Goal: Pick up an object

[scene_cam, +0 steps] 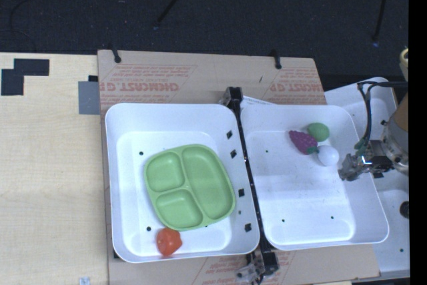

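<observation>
Beside right bin's rim, pincer.

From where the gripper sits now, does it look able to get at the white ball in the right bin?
Probably yes: the gripper sits just right of the white ball, nothing between them, though the purple toy touches it.

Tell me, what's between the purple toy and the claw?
In the camera view, a white ball lies between the purple toy and the claw, touching the toy. A green ball sits just above them.
</observation>
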`<state>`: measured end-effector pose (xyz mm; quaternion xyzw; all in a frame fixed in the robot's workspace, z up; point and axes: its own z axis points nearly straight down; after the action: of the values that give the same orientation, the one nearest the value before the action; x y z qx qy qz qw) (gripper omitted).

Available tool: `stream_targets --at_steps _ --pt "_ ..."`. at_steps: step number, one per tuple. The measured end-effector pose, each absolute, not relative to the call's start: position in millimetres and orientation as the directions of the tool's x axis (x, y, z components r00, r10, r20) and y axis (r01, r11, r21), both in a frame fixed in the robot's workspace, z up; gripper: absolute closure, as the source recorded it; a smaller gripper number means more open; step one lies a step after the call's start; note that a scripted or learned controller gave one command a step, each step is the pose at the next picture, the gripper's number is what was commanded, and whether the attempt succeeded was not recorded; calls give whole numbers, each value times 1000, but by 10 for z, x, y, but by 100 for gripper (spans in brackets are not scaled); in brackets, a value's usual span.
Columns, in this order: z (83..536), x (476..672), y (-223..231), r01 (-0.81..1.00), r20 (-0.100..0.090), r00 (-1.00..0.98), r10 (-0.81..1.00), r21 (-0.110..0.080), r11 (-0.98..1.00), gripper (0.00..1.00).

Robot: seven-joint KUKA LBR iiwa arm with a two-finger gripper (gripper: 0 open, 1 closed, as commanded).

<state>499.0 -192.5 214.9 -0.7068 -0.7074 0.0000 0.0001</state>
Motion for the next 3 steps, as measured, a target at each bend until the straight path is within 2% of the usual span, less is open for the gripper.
stream_targets --at_steps 3 --pt "2095 5230 -407 1000 2 -4 1000 -5 4 100"
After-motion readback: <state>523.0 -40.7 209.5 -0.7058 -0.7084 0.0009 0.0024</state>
